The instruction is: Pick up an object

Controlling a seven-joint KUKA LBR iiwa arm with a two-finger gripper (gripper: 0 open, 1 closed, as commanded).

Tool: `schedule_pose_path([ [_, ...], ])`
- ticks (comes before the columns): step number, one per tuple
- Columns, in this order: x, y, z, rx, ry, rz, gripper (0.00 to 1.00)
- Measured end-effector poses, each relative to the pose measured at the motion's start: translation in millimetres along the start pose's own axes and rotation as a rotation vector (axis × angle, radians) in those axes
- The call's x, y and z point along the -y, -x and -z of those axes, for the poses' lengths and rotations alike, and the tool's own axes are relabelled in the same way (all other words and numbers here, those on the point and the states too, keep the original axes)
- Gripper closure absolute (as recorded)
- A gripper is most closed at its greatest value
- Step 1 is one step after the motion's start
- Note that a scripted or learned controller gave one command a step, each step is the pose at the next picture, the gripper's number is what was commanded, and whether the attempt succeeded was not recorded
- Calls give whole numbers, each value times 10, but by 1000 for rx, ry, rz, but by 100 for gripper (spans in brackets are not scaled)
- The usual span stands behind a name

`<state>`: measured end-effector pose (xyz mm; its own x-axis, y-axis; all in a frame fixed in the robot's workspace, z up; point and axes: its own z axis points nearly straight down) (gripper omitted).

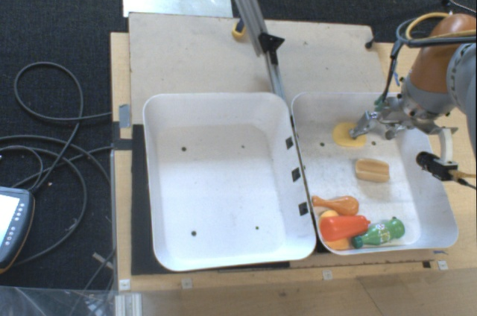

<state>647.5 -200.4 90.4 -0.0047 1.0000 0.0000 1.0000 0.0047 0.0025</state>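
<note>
My gripper [363, 127] hangs low in the far part of the right bin [432, 191], at the right edge of a flat yellow disc [345, 135]. Whether it touches the disc I cannot tell. A tan bread-like block [372, 170] lies in the middle of that bin. Along the bin's near wall lie an orange drumstick [337, 203], a red and orange piece [343, 226] and a green bottle [380, 232] on its side.
The left bin [216, 180] stands beside the right one, their walls touching. A grey pole [250, 1] slants over the bench's far side down to the bins' shared corner. Cables and a pendant lie on the floor at left.
</note>
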Motion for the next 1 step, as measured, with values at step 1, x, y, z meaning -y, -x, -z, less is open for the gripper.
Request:
schedule_pose_path([
  [1,-25,5,149,3,8,4,100],
])
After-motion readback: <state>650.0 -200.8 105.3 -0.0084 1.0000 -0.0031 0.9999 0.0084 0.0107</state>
